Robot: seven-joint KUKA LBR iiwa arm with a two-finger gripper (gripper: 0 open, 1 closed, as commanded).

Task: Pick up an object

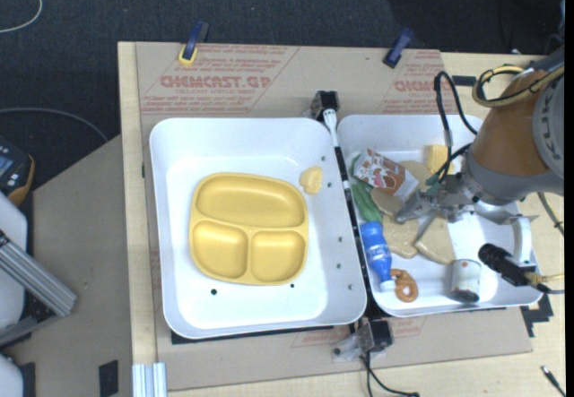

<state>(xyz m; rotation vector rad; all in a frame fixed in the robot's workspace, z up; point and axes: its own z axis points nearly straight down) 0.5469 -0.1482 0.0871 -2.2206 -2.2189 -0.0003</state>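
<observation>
Pincer: the pincer [414, 223] sits low in the right bin [395, 128], right of the bottle [376, 254], on the arm [507, 144] that comes in from the right
Opening: its fingers [405, 213] stand parted in a moderate V, tips toward the bottle, and nothing shows between them
Contact: the tips lie over the disc [387, 201] and the slice [438, 250]; whether they touch either, I cannot tell
Slice: flat and tan, right of the bottle's middle, partly hidden under the pincer; its long axis runs roughly across the view, one end toward the bottle
Disc: round and tan, up and right of the bottle's upper end, its top edge under the packet [381, 171]
Bottle: blue with a white band, lying flat by the bin's left wall; long axis nearly up and down the view, lower end leaning a little right; which end has the cap, I cannot tell
Packet: red and white, above the bottle
Green thing [363, 201]: at the bottle's upper end, on much the same line
Pretzel [404, 285]: just right of the bottle's lower end
Cup [466, 277]: white, on its side, well right of the bottle's lower end
Block [437, 156]: yellow, far up and right of the bottle
Plate [249, 227]: yellow, three wells, left of the bottle in the left bin [179, 207]
Table [143, 99]: brown board under both bins
</observation>
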